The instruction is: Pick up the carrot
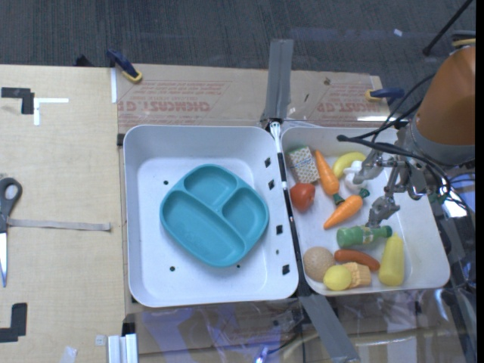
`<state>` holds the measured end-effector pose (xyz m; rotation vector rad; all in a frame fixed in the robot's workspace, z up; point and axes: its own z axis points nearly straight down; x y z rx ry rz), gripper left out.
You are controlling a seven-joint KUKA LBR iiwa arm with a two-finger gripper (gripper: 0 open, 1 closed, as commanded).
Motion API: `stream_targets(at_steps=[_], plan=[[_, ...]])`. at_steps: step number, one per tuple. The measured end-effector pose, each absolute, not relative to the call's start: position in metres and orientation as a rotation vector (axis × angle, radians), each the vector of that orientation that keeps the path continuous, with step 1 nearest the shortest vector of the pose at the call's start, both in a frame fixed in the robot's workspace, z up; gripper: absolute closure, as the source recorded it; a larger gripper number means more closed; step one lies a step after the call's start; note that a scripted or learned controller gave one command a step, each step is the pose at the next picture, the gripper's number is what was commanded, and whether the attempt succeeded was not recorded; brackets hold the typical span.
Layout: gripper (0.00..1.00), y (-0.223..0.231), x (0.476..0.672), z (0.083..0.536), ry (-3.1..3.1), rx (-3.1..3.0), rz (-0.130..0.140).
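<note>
Two orange carrots lie in the right bin [427,225]. A slim carrot [327,173] points toward the back, between a checkered packet and a banana. A thicker carrot [342,211] with a green top lies slanted near the bin's middle. My gripper [376,187] hangs over the bin just right of the thicker carrot. Its metal fingers [383,207] stand apart, open, with nothing between them. The orange band of the arm [452,97] rises at the right.
The right bin also holds a tomato [302,195], banana [348,161], green bottle [364,237], sausage [357,258], corn cob [392,261], potato [318,262] and lemon [338,278]. A blue divided plate [215,215] lies in the left bin [136,225].
</note>
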<state>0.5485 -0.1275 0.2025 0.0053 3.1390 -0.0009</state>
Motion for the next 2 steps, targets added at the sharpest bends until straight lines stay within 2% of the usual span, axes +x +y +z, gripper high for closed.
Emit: stream_targets(at_steps=[1,2], plan=[[0.00,-0.139,0.562,0.093,3.135,0.118,-0.001],[1.00,-0.139,0.564,0.103,3.130,0.113,-0.004]])
